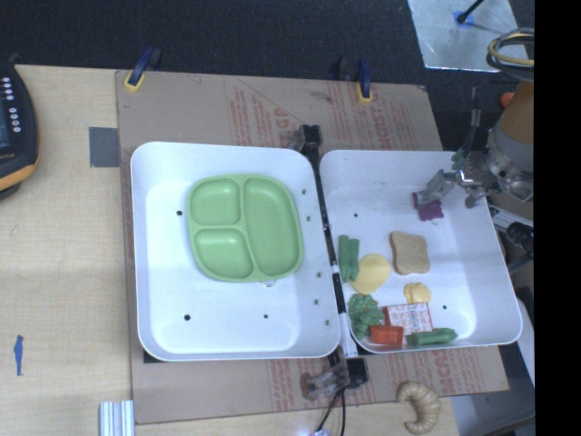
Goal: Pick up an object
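My gripper [454, 190] hangs over the back right part of the right bin [481, 271], with its fingers spread open and nothing between them. A small purple block [428, 210] lies on the bin floor just below the left fingertip [430, 192]. Further forward in that bin lie a slice of toast [409, 252], a yellow lemon-like piece [372, 272], a green pickle [348, 251], a small yellow piece [417, 292], a green leafy piece [365, 312], a red and white packet [408, 317] and a green bean pod [432, 337].
A green divided plate [245, 227] sits in the left bin [163, 325]. A croissant [420, 403] lies on the cardboard in front of the right bin. Blue clamps [364, 78] hold the cardboard's back edge. A black and orange pendant [13, 130] lies far left.
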Tool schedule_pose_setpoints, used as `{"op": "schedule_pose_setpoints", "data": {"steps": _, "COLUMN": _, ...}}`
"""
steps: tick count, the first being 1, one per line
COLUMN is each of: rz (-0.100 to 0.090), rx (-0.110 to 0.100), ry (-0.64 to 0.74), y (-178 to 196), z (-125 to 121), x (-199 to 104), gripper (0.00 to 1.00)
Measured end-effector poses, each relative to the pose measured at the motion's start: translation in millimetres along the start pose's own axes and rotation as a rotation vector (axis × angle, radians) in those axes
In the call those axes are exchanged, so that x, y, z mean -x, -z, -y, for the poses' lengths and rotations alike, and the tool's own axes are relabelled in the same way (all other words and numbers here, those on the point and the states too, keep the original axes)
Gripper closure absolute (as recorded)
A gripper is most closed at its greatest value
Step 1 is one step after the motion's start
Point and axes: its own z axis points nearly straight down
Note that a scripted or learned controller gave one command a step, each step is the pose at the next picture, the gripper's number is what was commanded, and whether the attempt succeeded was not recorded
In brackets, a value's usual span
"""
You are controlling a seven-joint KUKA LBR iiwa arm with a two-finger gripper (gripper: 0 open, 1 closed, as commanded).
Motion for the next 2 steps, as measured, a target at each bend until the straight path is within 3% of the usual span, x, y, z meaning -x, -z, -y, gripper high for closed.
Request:
{"op": "schedule_pose_setpoints", "data": {"steps": 1, "rz": -0.002, "rx": -0.008, "ry": 0.002, "y": -61, "z": -16, "x": -1, "gripper": 0.0}}
{"op": "schedule_pose_setpoints", "data": {"steps": 2, "rz": -0.002, "rx": -0.008, "ry": -0.005, "y": -8, "z": 55, "x": 0, "gripper": 0.0}}
